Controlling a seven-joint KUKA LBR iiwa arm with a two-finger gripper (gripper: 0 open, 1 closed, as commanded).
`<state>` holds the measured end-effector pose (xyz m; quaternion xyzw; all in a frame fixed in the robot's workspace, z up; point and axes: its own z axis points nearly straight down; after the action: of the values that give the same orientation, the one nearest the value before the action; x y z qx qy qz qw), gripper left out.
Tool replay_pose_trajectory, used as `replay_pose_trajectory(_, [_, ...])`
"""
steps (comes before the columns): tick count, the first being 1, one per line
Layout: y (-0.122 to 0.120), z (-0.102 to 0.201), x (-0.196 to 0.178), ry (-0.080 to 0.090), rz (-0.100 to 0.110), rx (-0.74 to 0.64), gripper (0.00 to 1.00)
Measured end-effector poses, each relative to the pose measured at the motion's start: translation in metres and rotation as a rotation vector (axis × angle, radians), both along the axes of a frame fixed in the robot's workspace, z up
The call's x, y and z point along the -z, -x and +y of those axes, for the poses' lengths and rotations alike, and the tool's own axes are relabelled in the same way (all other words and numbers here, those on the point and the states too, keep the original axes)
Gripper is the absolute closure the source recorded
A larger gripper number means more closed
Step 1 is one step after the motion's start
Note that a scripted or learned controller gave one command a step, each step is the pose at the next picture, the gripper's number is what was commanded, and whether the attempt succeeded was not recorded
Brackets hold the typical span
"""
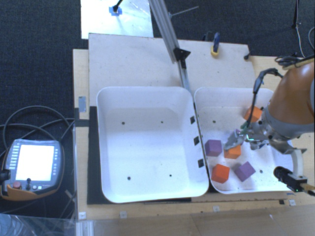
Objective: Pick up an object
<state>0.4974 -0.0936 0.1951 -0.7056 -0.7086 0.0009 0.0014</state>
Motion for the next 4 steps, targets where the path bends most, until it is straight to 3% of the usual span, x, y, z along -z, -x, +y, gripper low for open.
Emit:
replay_pose_trajectory(1, [-0.001,0.0,-0.002,0.0,-0.004,0.002,0.0])
replay_pose_trajectory(2, [0.002,0.008,0.057,-0.001,0.002,0.001,0.0])
replay_pose_trajectory(3, [-0.005,0.006,0.08,0.007,-0.026,0.002,0.0])
replay_pose_trajectory(4, [-0.006,0.005,0.071,0.008,-0.027,0.002,1.0])
